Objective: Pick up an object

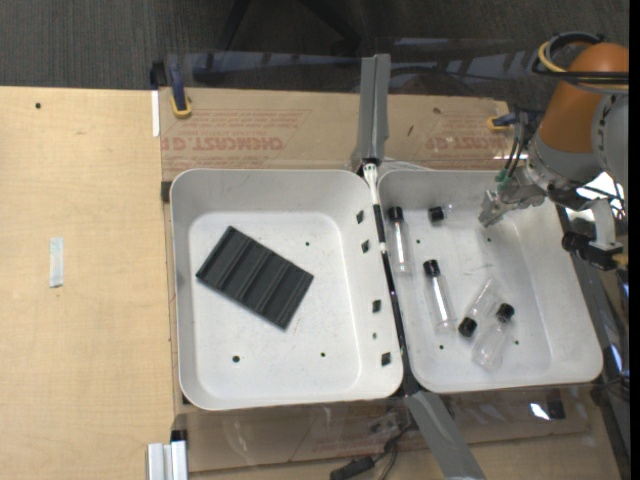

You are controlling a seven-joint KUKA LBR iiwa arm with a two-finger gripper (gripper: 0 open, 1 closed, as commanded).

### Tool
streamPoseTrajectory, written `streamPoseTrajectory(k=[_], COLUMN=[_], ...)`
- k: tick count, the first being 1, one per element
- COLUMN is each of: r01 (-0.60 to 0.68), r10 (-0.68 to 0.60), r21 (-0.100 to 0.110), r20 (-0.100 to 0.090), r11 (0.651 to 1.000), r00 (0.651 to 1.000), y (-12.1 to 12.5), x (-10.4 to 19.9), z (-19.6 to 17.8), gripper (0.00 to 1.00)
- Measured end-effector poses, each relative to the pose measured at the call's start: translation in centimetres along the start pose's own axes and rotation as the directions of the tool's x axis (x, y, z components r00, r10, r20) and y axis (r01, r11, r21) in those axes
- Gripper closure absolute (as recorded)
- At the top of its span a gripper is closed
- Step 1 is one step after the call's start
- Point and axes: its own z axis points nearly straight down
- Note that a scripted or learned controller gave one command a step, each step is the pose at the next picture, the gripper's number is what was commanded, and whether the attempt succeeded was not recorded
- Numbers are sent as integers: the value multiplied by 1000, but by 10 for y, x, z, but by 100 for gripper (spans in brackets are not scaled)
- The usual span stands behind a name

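My gripper (pixel 494 209) hangs over the back right part of the right bin (pixel 560 368), pointing down at the bin floor. Its tip is small in the camera view and I see no object in it. Several clear tubes with black caps lie in this bin: one (pixel 398 240) along the left wall, one (pixel 438 293) in the middle, and two more (pixel 479 306) (pixel 492 343) toward the front. A small loose black cap (pixel 436 214) lies near the back, left of the gripper. A dark ribbed rectangular slab (pixel 255 276) lies flat in the left bin (pixel 200 368).
The arm with its orange band (pixel 585 88) comes in from the upper right, above the right bin's back corner. A grey divider post (pixel 374 108) stands behind the gap between the bins. Cardboard (pixel 270 133) lies behind them, and a wooden tabletop (pixel 80 268) lies to the left.
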Motion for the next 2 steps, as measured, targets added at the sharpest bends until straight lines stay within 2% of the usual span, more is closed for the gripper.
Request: streamPoseTrajectory(k=[1,2], r01=[0,30], r10=[0,-30], r21=[-1,-12], r20=[0,2], r11=[1000,999], r00=[1000,1000], y=[1,15], x=[0,59], z=[0,7], gripper=[0,0])
